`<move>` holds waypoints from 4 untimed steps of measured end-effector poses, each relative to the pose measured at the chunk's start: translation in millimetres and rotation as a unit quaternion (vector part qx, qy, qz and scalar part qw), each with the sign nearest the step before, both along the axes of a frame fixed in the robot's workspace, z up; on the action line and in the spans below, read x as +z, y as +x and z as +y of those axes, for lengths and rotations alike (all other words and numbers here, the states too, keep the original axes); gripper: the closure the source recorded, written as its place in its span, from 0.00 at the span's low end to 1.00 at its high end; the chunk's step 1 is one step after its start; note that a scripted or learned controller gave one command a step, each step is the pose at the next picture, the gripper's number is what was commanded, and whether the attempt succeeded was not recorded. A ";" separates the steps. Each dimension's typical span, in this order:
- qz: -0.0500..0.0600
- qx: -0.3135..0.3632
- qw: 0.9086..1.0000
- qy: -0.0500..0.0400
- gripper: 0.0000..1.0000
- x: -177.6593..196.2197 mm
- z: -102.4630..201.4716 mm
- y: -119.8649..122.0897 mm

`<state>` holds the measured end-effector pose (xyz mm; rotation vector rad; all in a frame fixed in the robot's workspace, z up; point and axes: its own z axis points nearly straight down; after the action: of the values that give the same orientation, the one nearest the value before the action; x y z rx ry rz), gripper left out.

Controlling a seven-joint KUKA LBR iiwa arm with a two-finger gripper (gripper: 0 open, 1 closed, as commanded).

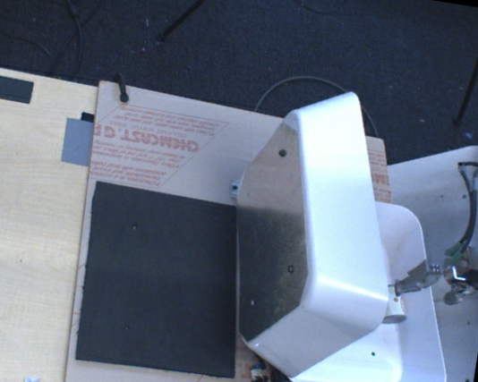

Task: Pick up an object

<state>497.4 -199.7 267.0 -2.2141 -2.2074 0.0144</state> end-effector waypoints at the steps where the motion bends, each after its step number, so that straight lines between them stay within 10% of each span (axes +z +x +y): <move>1: -0.005 0.002 1.000 -0.001 0.00 5.1 0.3 2.0; 4: -0.002 0.002 1.000 0.001 0.00 -163.5 2.1 -7.1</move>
<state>490.4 -197.6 103.4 -2.2121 -2.2121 0.0079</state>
